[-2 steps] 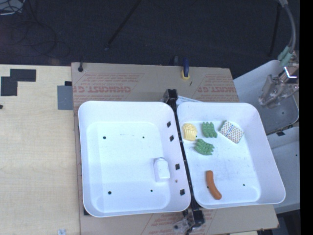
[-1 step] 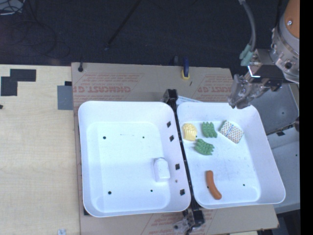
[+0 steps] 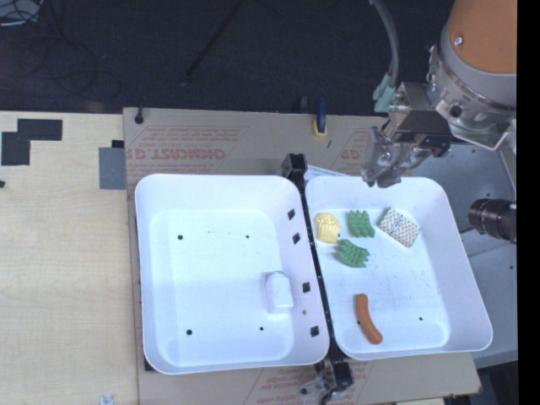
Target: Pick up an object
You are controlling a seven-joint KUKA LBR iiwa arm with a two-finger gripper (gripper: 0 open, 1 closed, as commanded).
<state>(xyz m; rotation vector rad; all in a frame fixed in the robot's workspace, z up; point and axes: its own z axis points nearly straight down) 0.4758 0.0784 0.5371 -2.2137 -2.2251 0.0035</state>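
Over the far edge of the right-hand bin (image 3: pixel 472 294), the gripper (image 3: pixel 386 175) hung at the end of a grey arm (image 3: pixel 472 91) with an orange band, which reached in from the right. Whether the fingers stood wide or narrow could not be told from this angle; nothing showed between them.

Two shallow white bins sat side by side on a sheet of brown cardboard (image 3: pixel 219 142) laid across a pale wooden bench (image 3: pixel 59 277). The right bin held five small things. A yellow lumpy piece (image 3: pixel 327 226) lay near its left wall. Just to the right of it was a green bumpy piece (image 3: pixel 361 223), and a second green piece (image 3: pixel 353 253) lay just nearer than that. A small patterned white block (image 3: pixel 398 227) lay tilted to the right of the green pieces, closest to the gripper, which was above and a little to the far side of it. An orange sausage-shaped piece (image 3: pixel 368 318) lay well apart from the others, toward the near side of the bin.

The left bin (image 3: pixel 160 226) held one small white cylinder (image 3: pixel 278 291), resting near its right wall and hard to pick out against the white floor.
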